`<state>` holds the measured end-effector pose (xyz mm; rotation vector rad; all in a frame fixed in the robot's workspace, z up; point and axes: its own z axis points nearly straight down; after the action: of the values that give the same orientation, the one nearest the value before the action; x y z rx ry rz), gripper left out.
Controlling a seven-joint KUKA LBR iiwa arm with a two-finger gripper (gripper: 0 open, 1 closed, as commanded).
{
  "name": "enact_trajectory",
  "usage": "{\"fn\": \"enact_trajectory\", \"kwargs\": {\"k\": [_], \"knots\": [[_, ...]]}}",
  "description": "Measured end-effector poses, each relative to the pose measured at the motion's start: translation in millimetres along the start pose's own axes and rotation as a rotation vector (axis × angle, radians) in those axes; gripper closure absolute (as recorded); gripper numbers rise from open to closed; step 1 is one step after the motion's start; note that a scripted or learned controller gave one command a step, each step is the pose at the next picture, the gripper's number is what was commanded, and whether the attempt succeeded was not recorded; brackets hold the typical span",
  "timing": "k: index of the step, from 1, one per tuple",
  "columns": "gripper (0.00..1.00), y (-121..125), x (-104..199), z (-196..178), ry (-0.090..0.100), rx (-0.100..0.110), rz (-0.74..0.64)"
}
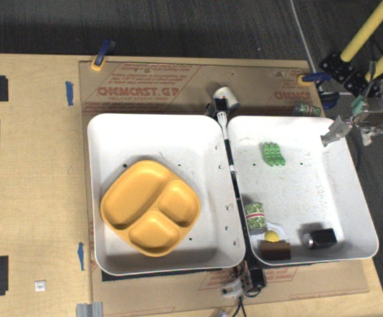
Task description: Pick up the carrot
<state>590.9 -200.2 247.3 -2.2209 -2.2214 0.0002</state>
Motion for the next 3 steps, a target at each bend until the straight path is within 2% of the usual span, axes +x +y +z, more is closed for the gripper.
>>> {"fn": "enact_trajectory", "kwargs": {"k": [1,2,3], "knots": [[0.00,-30.8,59.3,146.0,0.001,0.001,-0.212],[0.00,-111.5,156.9,62.8,0.002,0.002,-0.476],[0.00,-106.1,239.7,62.7,-0.001,-0.002,-0.741]]}}
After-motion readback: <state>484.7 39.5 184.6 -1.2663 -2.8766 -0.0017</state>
